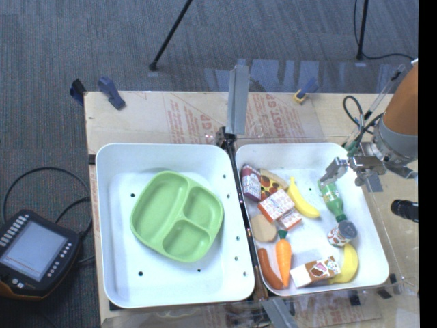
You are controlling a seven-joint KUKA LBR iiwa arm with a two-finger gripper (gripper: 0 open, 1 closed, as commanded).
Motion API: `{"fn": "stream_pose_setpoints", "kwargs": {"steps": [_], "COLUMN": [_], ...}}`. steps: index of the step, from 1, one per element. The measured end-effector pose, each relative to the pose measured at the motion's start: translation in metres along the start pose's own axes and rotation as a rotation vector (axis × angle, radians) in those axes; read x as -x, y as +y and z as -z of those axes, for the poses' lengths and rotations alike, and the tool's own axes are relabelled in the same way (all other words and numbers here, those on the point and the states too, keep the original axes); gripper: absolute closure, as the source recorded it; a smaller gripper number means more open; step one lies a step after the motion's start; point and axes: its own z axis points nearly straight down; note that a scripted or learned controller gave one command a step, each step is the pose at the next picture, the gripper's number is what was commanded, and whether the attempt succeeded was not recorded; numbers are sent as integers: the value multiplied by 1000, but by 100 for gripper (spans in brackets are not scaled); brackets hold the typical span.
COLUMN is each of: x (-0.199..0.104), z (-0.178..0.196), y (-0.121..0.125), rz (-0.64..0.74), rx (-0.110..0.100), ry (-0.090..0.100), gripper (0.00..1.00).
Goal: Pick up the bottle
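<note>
The jaws (336,171) hang low over the right bin (314,150), near its far right corner, and whether they stand apart or together cannot be told from this slant. Nothing shows between them. The bottle (333,201), green with a pale neck, lies on the bin floor just below and slightly toward the camera from them, its length running at a slant. This looks like the approach step, with the grasp not yet made: the next move seems to call for lining up across the bottle's narrow body and coming straight down on it.

A banana (301,197) lies just to the bottle's left, and a small round can (342,234) sits near its lower end, so the descent has little room on either side. Further left are boxed snacks (280,208), a carrot (283,257) and a second banana (349,264) near the front wall. The left bin (113,162) holds a green divided plate (177,215), well apart from the work. The bins rest on the bench (171,118)
</note>
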Motion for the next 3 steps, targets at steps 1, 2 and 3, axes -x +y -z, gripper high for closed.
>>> {"fn": "stream_pose_setpoints", "kwargs": {"steps": [1, 2, 3], "x": [6, 7, 2], "z": [-110, -101, -25], "y": [17, 17, 23], "rz": [-101, -97, 21], "rx": [-2, -4, 2], "ry": [8, 4, -1], "gripper": [0, 100, 100]}}
